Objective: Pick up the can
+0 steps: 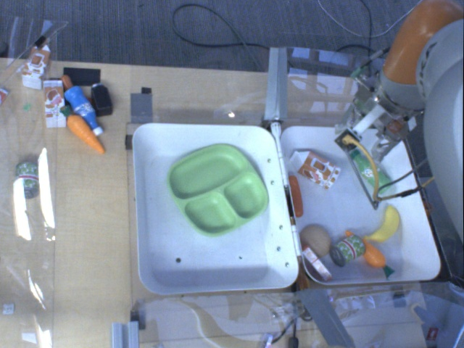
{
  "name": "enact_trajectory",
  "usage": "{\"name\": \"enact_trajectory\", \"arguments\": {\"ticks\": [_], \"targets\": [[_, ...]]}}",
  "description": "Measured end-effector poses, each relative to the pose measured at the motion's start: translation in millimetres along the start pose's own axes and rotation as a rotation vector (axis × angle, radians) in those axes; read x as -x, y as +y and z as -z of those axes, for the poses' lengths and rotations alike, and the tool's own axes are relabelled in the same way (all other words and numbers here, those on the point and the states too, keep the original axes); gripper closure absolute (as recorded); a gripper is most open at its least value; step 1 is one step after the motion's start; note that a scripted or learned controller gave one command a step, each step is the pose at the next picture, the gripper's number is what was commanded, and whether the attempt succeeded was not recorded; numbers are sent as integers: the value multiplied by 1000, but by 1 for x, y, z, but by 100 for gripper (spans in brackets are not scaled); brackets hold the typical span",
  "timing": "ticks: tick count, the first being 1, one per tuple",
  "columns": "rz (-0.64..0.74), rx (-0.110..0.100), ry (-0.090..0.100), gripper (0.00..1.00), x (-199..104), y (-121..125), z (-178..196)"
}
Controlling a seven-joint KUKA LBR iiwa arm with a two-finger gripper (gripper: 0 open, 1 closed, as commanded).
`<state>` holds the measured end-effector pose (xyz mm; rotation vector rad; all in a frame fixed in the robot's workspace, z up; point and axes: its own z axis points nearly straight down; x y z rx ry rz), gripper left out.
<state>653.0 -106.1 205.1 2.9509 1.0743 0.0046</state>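
The can (349,250) is small and green with a pale label. It lies on its side near the front of the right bin (428,267), between a brown kiwi-like ball (315,238) and a toy carrot (375,257). My gripper (365,167) hangs over the back right part of that bin, well behind the can and apart from it. Nothing can be seen held in it.
The right bin also holds a banana (386,225), a brown and white carton (317,169), a sausage (296,194) along the left wall and a small packet (317,264). A green divided plate (217,188) lies in the left bin (152,267). Cartons, a blue bottle (82,111), a carrot (85,134) and another small can (27,177) lie on the bench at the left.
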Motion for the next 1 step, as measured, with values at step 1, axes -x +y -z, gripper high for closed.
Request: {"name": "enact_trajectory", "arguments": {"ticks": [1], "targets": [[-97,1,2,0,-9,-38,87]]}}
